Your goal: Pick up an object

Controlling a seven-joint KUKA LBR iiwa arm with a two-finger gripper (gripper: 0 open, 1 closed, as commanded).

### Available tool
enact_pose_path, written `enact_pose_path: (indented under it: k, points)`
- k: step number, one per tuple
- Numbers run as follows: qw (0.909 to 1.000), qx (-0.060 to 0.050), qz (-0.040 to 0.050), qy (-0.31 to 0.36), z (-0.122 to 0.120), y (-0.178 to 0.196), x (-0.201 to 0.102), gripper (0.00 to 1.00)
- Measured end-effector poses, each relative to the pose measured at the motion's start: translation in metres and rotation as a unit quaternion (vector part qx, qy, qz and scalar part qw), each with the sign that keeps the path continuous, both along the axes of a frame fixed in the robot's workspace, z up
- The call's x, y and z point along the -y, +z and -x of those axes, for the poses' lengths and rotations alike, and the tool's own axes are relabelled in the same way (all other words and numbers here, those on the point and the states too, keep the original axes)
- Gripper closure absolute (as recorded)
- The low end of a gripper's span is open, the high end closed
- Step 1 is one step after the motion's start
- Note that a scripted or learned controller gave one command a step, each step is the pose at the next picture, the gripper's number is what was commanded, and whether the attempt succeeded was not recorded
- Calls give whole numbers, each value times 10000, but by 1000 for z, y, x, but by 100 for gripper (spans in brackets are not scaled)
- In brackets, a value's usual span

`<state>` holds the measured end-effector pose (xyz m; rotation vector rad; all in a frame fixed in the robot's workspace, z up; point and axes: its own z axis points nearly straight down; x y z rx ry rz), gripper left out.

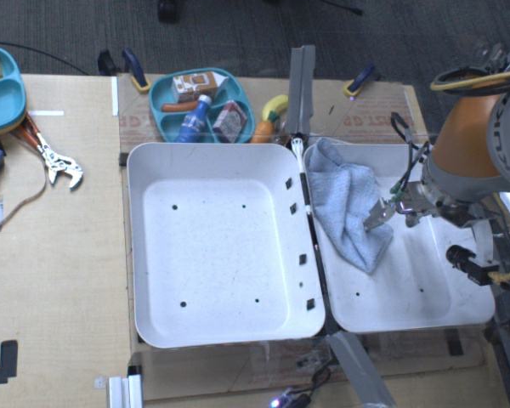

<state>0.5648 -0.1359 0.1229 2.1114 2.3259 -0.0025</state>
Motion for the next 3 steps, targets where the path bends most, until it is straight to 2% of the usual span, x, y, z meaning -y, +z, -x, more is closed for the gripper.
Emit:
enact_pose_path:
  k: [1, 2, 3]
  points:
    - [9996, 4, -4, 292, 10, -31, -29, 0]
    - [9986, -1, -3, 529, 59, -19, 34, 0]
    - [9873, 8, -4, 1589, 78, 47, 3, 0]
